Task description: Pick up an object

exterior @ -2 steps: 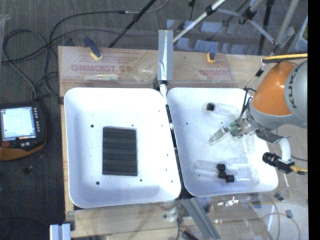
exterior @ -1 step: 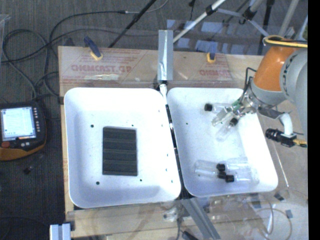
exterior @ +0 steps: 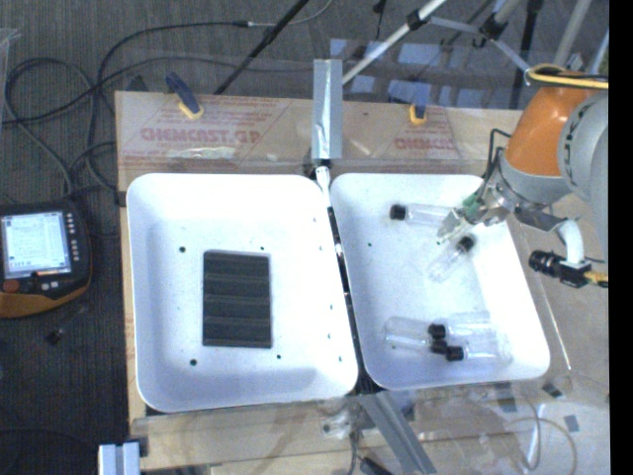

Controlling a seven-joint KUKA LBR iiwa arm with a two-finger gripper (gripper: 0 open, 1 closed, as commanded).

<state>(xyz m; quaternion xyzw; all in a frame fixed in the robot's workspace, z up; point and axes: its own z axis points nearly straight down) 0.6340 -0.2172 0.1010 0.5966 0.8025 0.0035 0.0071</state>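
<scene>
The right bin (exterior: 381, 295) holds several clear plastic tubes with black caps. One tube (exterior: 417, 213) lies near the bin's far wall, cap to the left. A second tube (exterior: 450, 255) lies slanted just below it, cap at its upper end. A cluster of tubes (exterior: 445, 339) lies near the bin's front wall. My gripper (exterior: 467, 218) hangs low over the far right part of this bin, between the two upper tubes and close above the slanted one. The grey arm with its orange band (exterior: 539, 142) rises behind it. I see no tube lifted off the bin floor.
The left bin (exterior: 158, 265) holds a black ribbed rectangular block (exterior: 237, 299) lying flat at its middle. A handheld control pendant (exterior: 40, 250) lies left of the bench. Cables and a tripod stand behind the bench, with a black and yellow fitting (exterior: 564, 265) right of the right bin.
</scene>
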